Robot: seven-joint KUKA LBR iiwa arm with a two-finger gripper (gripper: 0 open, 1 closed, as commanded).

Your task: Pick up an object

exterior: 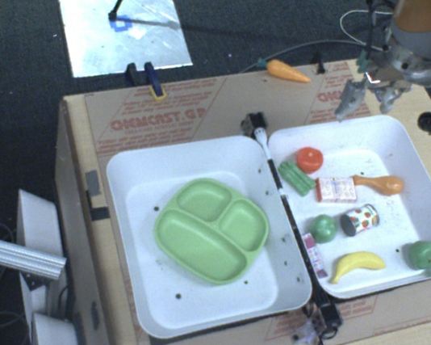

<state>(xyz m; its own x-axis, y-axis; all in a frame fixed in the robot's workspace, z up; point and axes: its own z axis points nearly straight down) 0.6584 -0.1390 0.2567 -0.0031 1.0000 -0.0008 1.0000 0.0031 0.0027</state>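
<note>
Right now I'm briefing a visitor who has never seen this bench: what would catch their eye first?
Probably the big green divided plate lying alone in the left bin. Next, the right bin's bright clutter: a red tomato at the back, a yellow banana in front. The hand hangs above that bin's far right corner.

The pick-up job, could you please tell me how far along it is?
Nothing looks done yet. The tool is open and holds nothing, hovering over the far rim of the right bin. The tomato, banana, can and other items lie in that bin untouched. Left: descend on one item, close on it and lift.
</note>
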